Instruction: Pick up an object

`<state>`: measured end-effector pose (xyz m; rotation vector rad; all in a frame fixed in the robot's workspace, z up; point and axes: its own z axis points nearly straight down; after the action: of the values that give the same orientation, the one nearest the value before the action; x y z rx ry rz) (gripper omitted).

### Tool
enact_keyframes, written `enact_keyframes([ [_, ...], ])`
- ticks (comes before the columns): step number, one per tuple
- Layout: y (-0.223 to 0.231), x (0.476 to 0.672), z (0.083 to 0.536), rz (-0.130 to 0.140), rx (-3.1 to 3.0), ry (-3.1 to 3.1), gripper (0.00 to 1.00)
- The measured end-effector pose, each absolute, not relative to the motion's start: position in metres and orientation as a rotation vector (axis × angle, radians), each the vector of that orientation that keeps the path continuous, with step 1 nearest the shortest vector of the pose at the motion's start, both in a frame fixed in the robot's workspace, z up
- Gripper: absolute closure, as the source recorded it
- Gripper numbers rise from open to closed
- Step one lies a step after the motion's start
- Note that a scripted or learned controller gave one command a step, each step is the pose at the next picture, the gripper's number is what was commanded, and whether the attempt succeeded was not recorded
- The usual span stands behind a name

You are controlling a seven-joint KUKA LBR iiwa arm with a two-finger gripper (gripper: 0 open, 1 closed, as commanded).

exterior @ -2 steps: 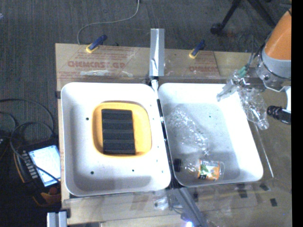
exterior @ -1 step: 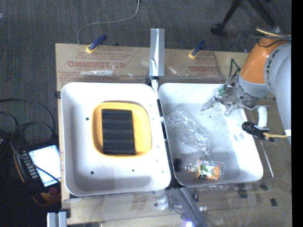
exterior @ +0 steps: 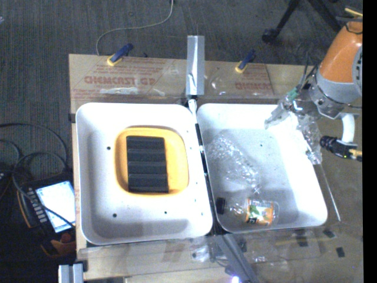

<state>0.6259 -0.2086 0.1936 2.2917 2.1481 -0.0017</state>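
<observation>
1. Clear plastic bottle (exterior: 252,210), orange label, lies at 6 o'clock in the right bin (exterior: 306,175).
2. Gripper (exterior: 294,114) hovers at 1 o'clock over that bin; whether it is spread or pressed together, I cannot tell.
3. Recommend descending squarely over the bottle's body, avoiding the crinkled film (exterior: 232,158).

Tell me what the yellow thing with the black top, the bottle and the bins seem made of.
Yellow thing: probably a sponge, soft matte foam under a ridged black pad. Bottle: clear glossy plastic, see-through with glints, with an orange label. Bins: smooth white moulded plastic, judging by rounded corners and a dull sheen.
</observation>
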Motion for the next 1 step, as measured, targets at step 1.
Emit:
enact_keyframes([
  [1,-0.2122,0.5591,0.1459,-0.003,2.212,2.234,0.0],
])
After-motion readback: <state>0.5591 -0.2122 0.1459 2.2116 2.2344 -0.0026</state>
